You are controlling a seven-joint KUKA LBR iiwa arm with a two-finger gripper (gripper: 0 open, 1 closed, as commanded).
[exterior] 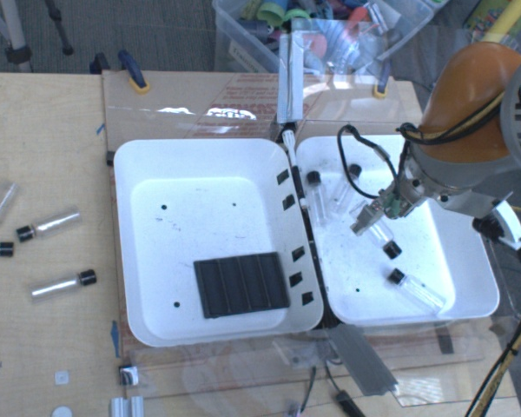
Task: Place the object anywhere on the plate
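The end effector (375, 215) hovered low over the right bin (469, 298), gripping a clear vial (366, 223) between its fingers. The dark ribbed plate (240, 284) lay in the left bin (139, 233), well apart.

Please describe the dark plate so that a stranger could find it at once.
Look at the left bin, the one away from the arm. The plate lies flat near its front edge. It is a black ribbed rectangle, while the vials in the right bin are clear.
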